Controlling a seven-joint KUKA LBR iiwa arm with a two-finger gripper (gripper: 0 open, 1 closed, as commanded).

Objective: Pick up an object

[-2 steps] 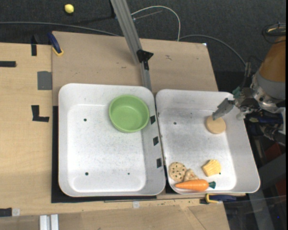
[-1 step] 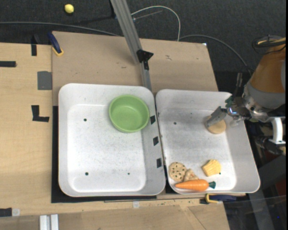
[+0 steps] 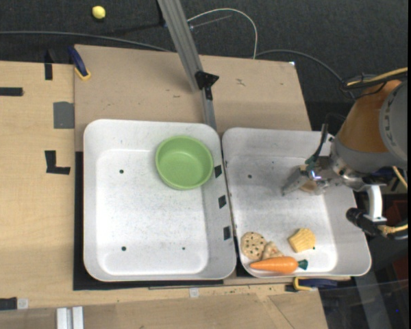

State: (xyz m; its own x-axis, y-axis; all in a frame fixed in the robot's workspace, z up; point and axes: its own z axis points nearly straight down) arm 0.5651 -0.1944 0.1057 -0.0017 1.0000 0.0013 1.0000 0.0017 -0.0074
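The camera view looks down on two shallow white plastic bins set side by side on the wooden tabletop [image 3: 27,149]. The left bin [image 3: 123,252] carries a round light-green plastic bowl [image 3: 184,162] near its upper right corner. The right bin [image 3: 260,149] carries three small toy foods gathered along its near edge: a round brown cookie-like piece [image 3: 252,243], a yellow wedge-shaped block [image 3: 302,239] and an orange toy carrot with a green tip [image 3: 279,265].

The grey arm with the orange band [image 3: 373,132] reaches in from the right, and its gripper [image 3: 302,181] hangs low over the bare middle of the right bin. Its fingers look spread apart with nothing between them, though they are small and somewhat blurred.

The relation that matters: the toy foods lie toward the near edge of the bin from the gripper, well apart from it, the yellow block nearest and almost straight below it in the view. The carrot's long axis runs left to right along the near wall, so a grasp would likely close across that axis.
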